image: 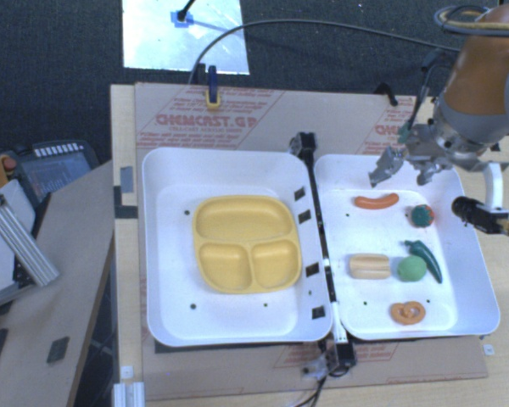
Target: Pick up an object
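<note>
Orange and ring-shaped, a pretzel (407, 313) is seen at the lower right of the frame, in the right bin (471, 308). Above it lie a bread roll (369, 266), a green ball (412, 268) and a green pepper (426, 258). Higher up, a sausage (376, 200) is found just below the gripper (406, 170), whose jaws are spread apart with nothing between them. A yellow tray (242, 242) is set in the left bin (165, 227).
</note>
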`<move>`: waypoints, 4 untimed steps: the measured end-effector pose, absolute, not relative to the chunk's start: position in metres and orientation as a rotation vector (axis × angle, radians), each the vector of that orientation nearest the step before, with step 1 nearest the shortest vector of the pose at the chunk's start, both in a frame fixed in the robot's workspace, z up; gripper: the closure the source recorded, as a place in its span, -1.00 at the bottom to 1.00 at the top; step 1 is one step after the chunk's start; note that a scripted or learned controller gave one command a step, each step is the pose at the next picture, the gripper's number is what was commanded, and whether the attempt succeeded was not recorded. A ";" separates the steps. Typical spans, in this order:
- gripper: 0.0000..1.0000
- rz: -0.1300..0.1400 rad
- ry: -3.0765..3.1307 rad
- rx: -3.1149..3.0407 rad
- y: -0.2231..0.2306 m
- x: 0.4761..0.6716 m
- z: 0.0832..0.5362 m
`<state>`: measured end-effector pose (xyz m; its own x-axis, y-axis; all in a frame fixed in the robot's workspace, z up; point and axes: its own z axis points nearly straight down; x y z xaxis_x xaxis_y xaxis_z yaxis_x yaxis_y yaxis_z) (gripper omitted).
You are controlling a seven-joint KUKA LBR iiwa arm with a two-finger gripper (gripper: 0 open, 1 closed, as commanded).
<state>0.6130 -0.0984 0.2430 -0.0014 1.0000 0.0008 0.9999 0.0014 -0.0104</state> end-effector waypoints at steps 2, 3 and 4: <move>-1.00 0.002 -2.226 -2.214 -0.093 0.621 0.205; -1.00 0.003 -2.221 -2.219 -0.103 0.624 0.155; -1.00 0.002 -2.221 -2.219 -0.102 0.627 0.113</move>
